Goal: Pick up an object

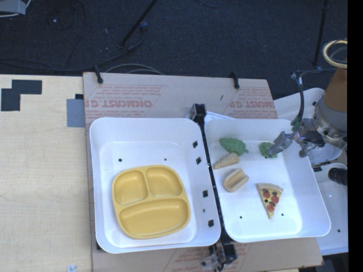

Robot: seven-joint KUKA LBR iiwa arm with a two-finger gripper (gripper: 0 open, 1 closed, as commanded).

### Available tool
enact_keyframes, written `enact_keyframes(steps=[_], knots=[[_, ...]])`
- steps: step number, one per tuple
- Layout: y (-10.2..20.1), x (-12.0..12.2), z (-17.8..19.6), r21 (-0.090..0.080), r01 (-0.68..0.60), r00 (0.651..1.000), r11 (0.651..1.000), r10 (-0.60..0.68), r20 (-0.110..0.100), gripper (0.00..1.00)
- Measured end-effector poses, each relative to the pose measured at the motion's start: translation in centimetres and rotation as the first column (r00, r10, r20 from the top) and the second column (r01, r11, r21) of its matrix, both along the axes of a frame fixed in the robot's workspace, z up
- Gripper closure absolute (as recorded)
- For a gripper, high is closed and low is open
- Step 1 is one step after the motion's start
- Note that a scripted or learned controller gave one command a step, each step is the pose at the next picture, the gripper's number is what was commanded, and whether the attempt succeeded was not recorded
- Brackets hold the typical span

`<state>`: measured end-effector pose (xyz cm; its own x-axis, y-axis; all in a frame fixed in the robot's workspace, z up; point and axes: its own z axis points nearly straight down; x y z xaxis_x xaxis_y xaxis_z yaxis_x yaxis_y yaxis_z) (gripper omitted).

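Note:
The right bin (309, 208) holds several toy foods: a green leafy piece (233, 145), a small green piece (266, 150), a pale wedge (226, 161), a tan bun (235, 180) and a pizza slice (270, 199). My gripper (291, 145) hangs over the right bin's upper right part. It is open, its fingers spread with nothing between them. The left fingertip (278, 145) sits right beside the small green piece. The grey arm with its orange band (336, 92) comes in from the right.
The left bin (105, 135) holds a yellow divided tray (150, 200). A black clip strip (205, 169) runs along the rims where the two bins meet. Cardboard lies under both bins, and a wooden bench top stretches to the left.

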<state>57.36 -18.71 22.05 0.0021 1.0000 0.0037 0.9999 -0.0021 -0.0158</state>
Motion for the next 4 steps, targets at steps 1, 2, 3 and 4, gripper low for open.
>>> enact_keyframes(steps=[1, 2, 3, 4], knots=[[0.0, 0.3, 0.7, -0.002, -0.002, 1.0, 1.0, 0.002, 0.012, 0.0], [0.9, -0.2, -4.1, -0.001, -0.001, 1.0, 1.0, 0.001, 0.008, 0.0], [0.7, -0.3, -8.5, -0.001, -0.001, 1.0, 1.0, 0.001, 0.008, 0.0], [0.8, -0.4, -13.5, -0.002, -0.001, 1.0, 1.0, 0.001, 0.011, 0.0]])
